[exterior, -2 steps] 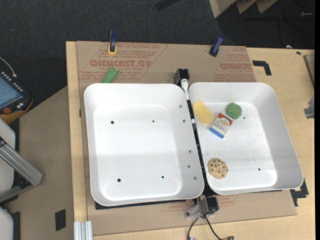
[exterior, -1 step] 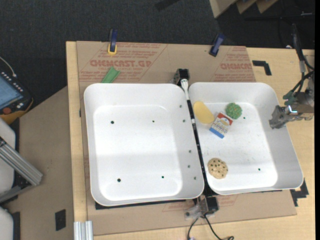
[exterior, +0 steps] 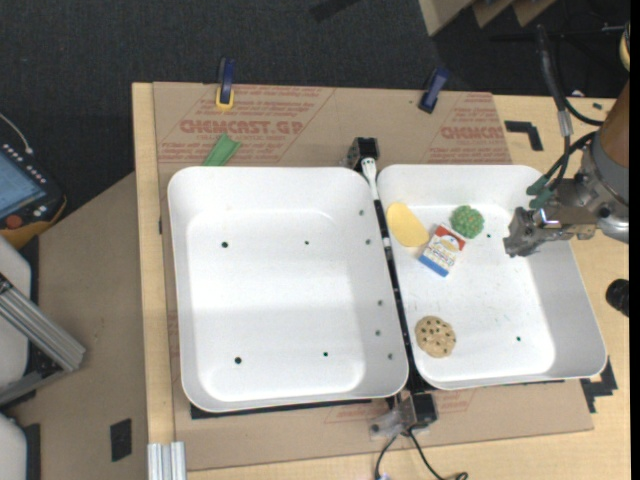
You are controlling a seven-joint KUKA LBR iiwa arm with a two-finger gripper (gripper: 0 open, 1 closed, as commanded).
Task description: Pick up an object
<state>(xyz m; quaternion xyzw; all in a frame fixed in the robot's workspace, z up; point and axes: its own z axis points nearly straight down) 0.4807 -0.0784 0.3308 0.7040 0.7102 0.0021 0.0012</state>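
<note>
Two shallow white bins are set side by side on the surface (exterior: 300, 118), which is covered with brown cardboard. In the right bin (exterior: 560, 338), four things can be made out: a yellow lemon-shaped piece (exterior: 406, 225) near the dividing edge, a green bumpy ball (exterior: 467, 220) just to its right, a small red, white and blue carton (exterior: 441, 251) lying tilted below and between those two, and a chocolate-chip cookie (exterior: 435, 336) well apart from them toward the near edge. The left bin (exterior: 200, 288) is seen next to it. The end effector (exterior: 522, 236) is positioned over the right bin's right side, near the green ball but not touching it. Nothing is seen gripped, and honestly whether it's clenched or released can't be told from here.
</note>
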